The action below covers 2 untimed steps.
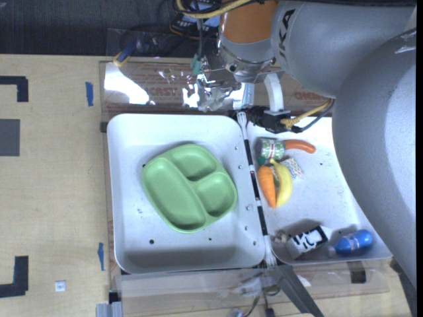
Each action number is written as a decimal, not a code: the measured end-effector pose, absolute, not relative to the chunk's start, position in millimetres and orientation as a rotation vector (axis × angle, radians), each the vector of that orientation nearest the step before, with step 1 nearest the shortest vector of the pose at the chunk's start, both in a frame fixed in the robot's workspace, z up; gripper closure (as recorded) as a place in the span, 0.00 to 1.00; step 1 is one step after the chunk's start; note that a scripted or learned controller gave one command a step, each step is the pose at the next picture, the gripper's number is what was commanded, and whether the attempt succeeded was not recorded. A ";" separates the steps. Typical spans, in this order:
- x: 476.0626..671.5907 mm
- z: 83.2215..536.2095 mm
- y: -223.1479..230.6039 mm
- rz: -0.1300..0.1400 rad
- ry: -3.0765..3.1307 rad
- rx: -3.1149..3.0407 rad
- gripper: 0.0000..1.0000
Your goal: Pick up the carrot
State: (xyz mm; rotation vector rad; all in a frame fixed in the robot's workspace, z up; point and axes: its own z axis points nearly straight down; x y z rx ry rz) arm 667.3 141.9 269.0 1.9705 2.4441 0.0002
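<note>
While the gripper [221, 91] hangs above the far rim of the left bin [125, 144], its opening cannot be told from this view. The carrot [266, 183] lies in the right bin [324, 177], close to its left edge, touching a banana [284, 183]. A green divided plate [190, 187] sits at the centre of the left bin.

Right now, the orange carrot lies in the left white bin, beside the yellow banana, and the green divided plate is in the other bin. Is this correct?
Not quite. The camera view shows the orange carrot in the right white bin, beside the yellow banana. The green divided plate is in the left white bin.
</note>
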 end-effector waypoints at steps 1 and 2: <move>667.5 323.0 121.1 -0.001 2.349 2.083 1.00; 665.8 260.4 154.2 -0.007 2.378 2.056 1.00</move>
